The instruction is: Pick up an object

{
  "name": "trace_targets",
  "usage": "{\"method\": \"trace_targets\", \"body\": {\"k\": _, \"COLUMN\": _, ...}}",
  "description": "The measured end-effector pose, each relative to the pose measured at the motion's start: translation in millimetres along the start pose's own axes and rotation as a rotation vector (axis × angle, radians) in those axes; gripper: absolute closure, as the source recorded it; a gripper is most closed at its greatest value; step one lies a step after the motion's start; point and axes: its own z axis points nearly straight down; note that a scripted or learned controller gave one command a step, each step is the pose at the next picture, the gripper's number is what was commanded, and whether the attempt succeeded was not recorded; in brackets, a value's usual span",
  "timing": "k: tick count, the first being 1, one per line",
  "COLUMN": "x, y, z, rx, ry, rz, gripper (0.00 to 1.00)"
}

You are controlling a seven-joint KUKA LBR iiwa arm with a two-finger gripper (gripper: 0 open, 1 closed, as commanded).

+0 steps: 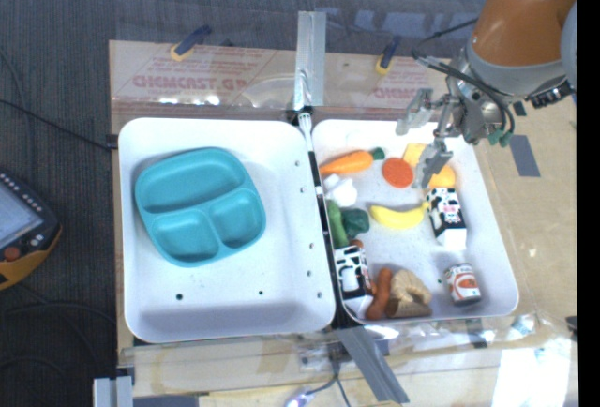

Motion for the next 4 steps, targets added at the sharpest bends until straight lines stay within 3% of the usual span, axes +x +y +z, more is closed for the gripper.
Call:
{"method": "trace_targets", "body": {"k": 1, "x": 1.7, "y": -29.9, "z": 127.1, "rx": 0.000, "ry": 0.002, "rz": 0.003, "gripper": 0.00}}
{"method": "trace_targets", "body": {"k": 2, "x": 11.6, "y": -47.6, "z": 172.1, "rx": 0.001, "ry": -0.010, "rz": -0.046, "gripper": 0.00}}
{"method": "trace_targets", "body": {"k": 3, "x": -20.5, "y": -11.8, "z": 172.3, "rx": 0.002, "ry": -0.009, "rz": -0.044, "gripper": 0.00}}
{"method": "trace_targets", "body": {"k": 4, "x": 52.9, "y": -52.4, "z": 171.4, "rx": 0.003, "ry": -0.008, "rz": -0.127, "gripper": 0.00}}
